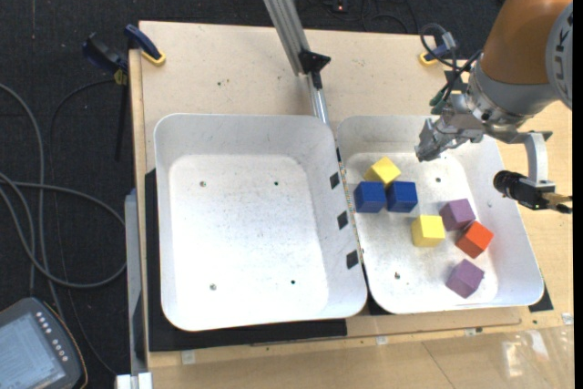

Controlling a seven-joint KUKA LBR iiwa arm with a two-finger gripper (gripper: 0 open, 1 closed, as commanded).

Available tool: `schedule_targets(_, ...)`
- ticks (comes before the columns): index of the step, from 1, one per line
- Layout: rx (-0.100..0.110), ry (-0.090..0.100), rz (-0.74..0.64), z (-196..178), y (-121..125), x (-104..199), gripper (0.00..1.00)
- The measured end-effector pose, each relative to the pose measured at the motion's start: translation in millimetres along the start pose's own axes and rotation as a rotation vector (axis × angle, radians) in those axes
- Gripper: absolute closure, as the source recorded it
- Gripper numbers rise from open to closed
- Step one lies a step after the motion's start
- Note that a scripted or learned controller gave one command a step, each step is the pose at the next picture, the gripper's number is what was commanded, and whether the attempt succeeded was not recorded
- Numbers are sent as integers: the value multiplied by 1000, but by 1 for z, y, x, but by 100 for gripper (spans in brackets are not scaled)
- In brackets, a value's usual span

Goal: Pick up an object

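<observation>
Blocks sit loose in the right bin (510, 282), all below the claw (432, 146).

Largest first: the bench (228, 59) carries two white bins, the left bin (182, 196) lying well to the claw's left and the right bin directly under it. The grey arm (524, 32) with its orange band reaches in from the right, and the claw hangs over the right bin's upper part; whether its fingers are apart or together cannot be told, and nothing is visibly in them. Just below and left of the claw are a yellow block (384, 170) and two blue blocks (370, 197) (402, 196), touching one another. Further below sit a second yellow block (427, 230), a purple block (457, 214), an orange block (475, 239) and, farthest down, another purple block (465, 277).
</observation>
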State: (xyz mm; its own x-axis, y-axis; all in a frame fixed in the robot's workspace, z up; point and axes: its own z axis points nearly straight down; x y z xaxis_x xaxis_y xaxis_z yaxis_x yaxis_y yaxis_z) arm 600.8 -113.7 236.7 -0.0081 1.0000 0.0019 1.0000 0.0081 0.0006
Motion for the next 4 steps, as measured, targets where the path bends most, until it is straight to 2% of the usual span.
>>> schedule_targets(2,2,-1,1,-2,-13,90,100)
schedule_targets(4,3,0,0,6,-50,188,100)
